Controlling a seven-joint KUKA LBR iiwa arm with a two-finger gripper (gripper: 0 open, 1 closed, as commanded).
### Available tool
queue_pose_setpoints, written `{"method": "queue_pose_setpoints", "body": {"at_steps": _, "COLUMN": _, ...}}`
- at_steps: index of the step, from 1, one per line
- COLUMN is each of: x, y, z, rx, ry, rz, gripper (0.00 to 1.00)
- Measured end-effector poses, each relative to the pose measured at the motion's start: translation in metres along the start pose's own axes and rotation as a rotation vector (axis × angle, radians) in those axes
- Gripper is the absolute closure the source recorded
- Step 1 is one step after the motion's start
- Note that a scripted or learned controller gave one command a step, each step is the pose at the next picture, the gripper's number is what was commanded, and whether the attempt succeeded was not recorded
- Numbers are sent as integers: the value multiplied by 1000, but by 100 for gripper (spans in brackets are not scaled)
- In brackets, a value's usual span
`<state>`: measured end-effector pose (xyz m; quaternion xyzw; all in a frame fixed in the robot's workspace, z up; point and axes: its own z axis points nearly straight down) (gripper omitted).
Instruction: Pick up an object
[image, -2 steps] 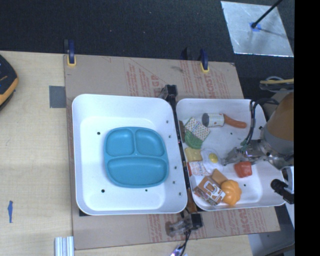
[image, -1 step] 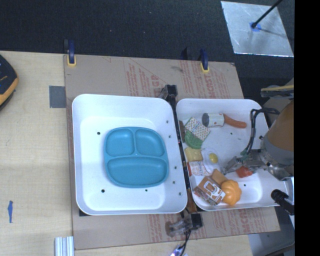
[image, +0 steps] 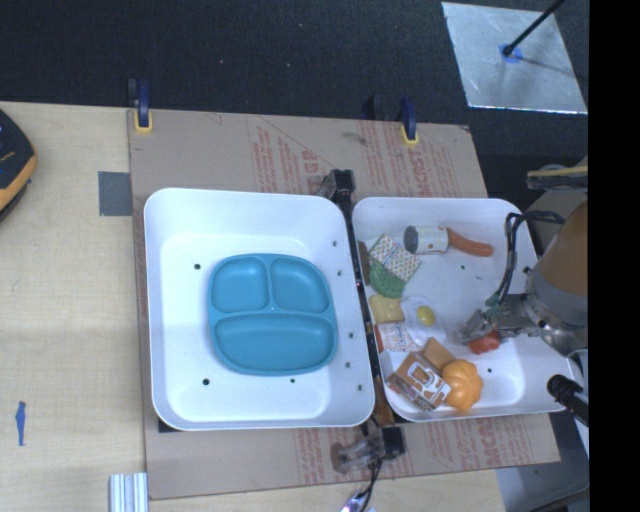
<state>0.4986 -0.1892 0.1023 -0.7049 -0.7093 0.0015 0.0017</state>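
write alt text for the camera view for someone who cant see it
The gripper sits low in the right bin beside a small red object, among an orange fruit and a carrot. The left bin holds a blue divided plate.

even overhead light, soft shadows, slightly blurred, glare on white bins (image: 165, 300).

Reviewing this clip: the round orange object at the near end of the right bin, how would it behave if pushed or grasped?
The orange object looks rounded and smooth, so it would probably roll or slip from a pinch. It rests against the brown packet, which may check rolling that way.
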Motion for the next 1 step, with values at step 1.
{"method": "queue_pose_setpoints", "body": {"at_steps": 1, "x": 64, "y": 49, "z": -29, "rx": -6, "ry": 1, "rz": -7, "gripper": 100}}
